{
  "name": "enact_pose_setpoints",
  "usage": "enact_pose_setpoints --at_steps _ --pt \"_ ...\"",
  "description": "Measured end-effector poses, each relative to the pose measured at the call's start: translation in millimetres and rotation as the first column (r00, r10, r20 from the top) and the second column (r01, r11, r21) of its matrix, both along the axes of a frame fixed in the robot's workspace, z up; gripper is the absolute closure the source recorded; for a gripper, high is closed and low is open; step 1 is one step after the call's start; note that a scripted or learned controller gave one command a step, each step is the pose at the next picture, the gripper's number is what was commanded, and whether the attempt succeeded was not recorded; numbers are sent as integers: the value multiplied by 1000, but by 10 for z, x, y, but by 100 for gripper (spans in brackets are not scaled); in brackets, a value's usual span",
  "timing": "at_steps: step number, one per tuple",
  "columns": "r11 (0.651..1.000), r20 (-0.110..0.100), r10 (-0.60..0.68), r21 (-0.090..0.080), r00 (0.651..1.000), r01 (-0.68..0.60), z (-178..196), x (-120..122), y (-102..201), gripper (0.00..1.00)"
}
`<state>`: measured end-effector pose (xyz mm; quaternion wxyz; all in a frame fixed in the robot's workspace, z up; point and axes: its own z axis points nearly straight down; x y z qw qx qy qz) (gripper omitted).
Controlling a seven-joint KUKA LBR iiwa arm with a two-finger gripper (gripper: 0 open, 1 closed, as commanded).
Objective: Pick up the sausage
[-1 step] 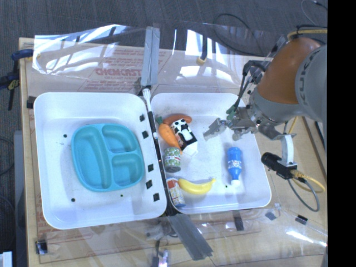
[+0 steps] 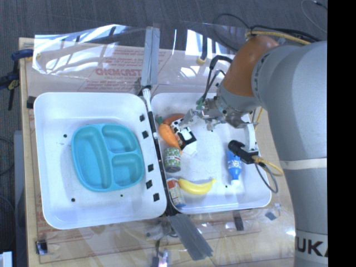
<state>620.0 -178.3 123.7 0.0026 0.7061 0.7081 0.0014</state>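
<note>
Reddish-brown sausage [image 2: 173, 118]: unlifted, upper-left corner of right white bin [image 2: 211, 207] (beside orange carrot [image 2: 169, 135]). Gripper [image 2: 186, 131] approaching; finger state cannot be told. Next: descend, close.

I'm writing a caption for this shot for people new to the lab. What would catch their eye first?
The big grey arm with its orange band fills the right side, reaching into the right bin. Next comes the blue divided plate, alone in the left bin. Then the food clutter along the right bin's left wall: carrot, sausage, banana.
</note>
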Motion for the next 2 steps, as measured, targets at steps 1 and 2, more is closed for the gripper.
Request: enact_pose_setpoints --at_steps 1,2 --pt "963 22 270 -6 962 -270 -145 464 308 0" --pt "916 3 402 -17 916 -402 -240 219 390 0"
